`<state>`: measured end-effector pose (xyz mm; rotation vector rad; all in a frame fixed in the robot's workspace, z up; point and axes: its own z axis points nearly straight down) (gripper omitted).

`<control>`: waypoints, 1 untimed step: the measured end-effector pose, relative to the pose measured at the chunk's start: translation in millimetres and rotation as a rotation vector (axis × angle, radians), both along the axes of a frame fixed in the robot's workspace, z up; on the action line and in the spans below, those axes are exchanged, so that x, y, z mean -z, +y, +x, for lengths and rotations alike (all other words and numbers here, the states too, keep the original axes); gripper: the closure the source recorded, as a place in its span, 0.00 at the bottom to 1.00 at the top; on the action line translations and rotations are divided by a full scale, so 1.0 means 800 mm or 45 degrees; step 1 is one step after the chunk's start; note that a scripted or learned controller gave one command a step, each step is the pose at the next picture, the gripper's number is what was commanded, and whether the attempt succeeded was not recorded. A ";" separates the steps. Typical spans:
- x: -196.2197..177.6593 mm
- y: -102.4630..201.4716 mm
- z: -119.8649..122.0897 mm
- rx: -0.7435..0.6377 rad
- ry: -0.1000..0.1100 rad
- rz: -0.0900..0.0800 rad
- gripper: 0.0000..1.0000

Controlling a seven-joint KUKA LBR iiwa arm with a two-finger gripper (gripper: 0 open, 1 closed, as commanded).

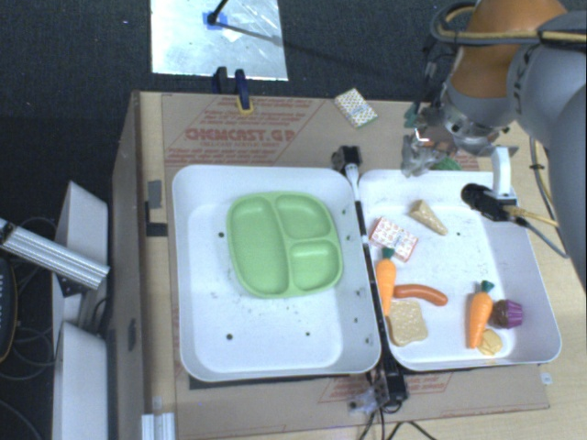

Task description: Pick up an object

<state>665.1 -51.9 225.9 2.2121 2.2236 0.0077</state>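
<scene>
A shiny foil sheet [218, 24] is lying beyond the cardboard-covered bench [238, 131], with a blue clamp [241, 88] gripping its far edge.

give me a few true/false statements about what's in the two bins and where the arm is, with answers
1. The green divided plate lies in the left bin. True.
2. Two carrots are in the right bin, one by the divider and one near the purple item. True.
3. The sausage rests on the green divided plate. False: it lies in the right bin, just above the slice of bread.
4. The end effector is low over the slice of bread. False: it sits at the far edge of the right bin, away from the food items.
5. The cheese wedge lies in the left bin. False: it is in the right bin, toward its far side.
</scene>
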 end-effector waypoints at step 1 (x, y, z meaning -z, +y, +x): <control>0.002 -0.001 -0.001 0.001 0.005 -0.001 0.00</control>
